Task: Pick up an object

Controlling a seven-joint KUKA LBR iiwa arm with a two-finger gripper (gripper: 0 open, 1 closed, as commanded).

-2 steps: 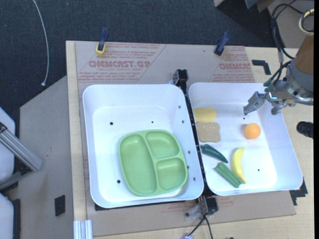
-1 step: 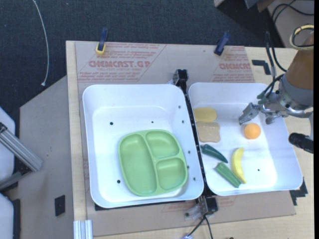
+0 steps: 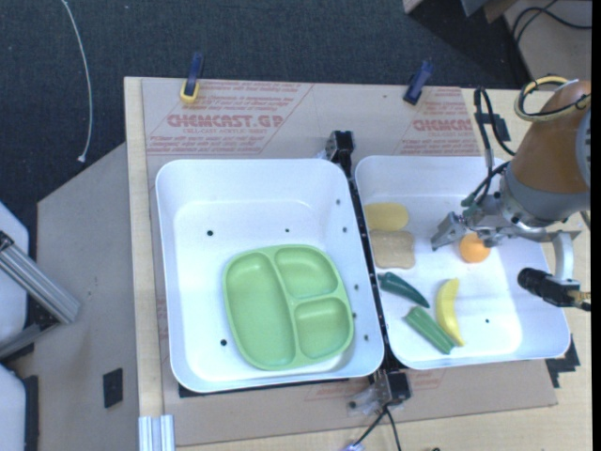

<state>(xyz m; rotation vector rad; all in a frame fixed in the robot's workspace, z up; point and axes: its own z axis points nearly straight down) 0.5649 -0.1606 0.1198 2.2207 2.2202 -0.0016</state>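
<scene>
In the right bin my gripper hangs low near the middle, its fingers spread open. A small orange fruit lies just below and between the fingertips; I cannot tell whether they touch it. Other objects in this bin are a yellow round piece, a tan bread slice, a dark green pepper, a green stick-shaped vegetable and a yellow banana. The grey arm with its orange band reaches in from the right.
The left bin holds a light green divided plate. A black divider clamp sits between the bins at the back. A black part of the arm juts over the right bin's right side.
</scene>
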